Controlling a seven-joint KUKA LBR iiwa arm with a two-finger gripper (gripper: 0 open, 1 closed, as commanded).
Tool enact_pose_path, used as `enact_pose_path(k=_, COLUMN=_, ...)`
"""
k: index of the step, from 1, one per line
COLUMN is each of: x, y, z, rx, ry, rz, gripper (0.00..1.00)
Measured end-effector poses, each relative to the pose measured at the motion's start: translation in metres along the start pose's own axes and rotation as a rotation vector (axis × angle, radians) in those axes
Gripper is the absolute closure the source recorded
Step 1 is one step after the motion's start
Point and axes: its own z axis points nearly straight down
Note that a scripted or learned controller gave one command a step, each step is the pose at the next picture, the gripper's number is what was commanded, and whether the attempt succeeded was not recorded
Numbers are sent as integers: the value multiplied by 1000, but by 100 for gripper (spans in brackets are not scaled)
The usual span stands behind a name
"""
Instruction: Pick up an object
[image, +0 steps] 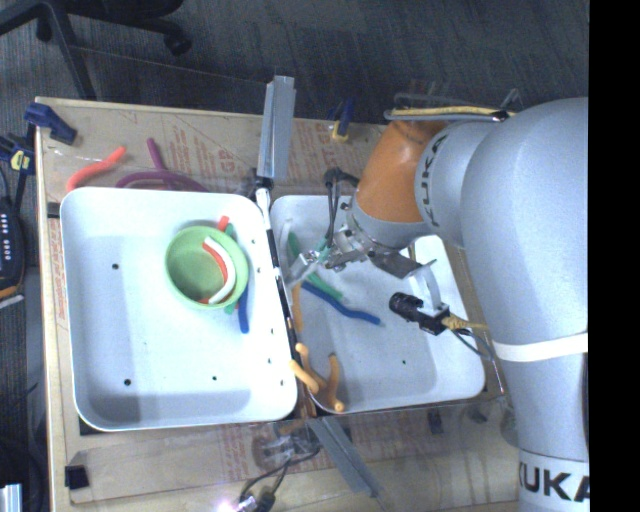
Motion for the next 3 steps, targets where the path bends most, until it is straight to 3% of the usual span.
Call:
enact_pose_path(k=1, x=1, y=0, z=-10, rx=1, ry=0, rz=-4, gripper=100)
enact_pose_path(k=2, x=1, y=1, z=-10, rx=1, ry=0, rz=-5, gripper=0)
enact_pose_path(k=3, x=8, y=-25, z=9, rx=-9, ry=-7, rz=115, gripper=0)
